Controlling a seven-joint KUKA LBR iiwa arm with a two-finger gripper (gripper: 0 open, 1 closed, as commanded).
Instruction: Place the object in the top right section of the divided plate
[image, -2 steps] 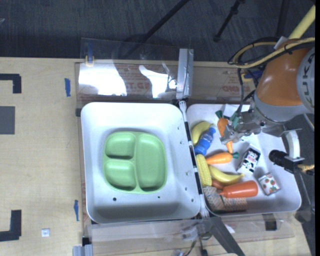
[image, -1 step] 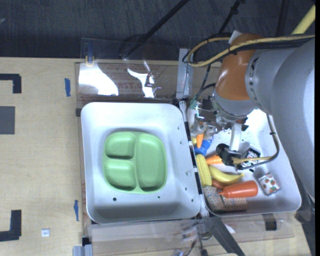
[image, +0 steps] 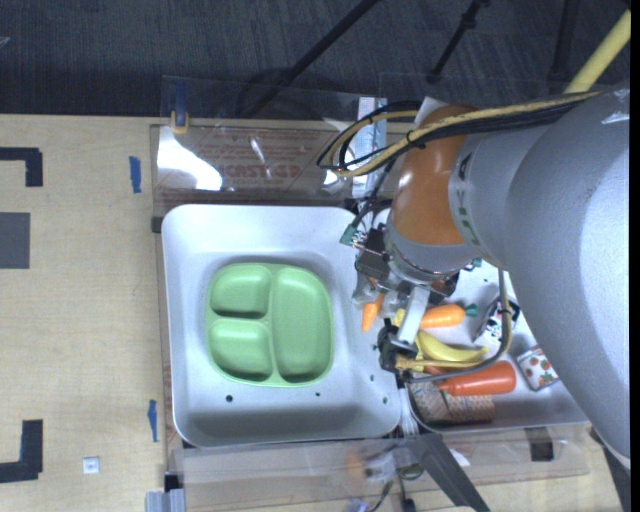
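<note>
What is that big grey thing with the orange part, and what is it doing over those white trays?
That is a robot arm. A computer program moves it, and it reaches in from the right. The picture comes from one camera fixed above the bench, looking down at a slant.

At the end of the arm is its gripper, the part it picks things up with. It hangs where the two white bins meet.

The left bin has a green plate split into sections. The right bin holds what looks like toy food: a yellow banana, an orange carrot and a red-orange piece.

A small orange piece sits right beside the gripper. I cannot tell from here whether the gripper is holding it.
</note>
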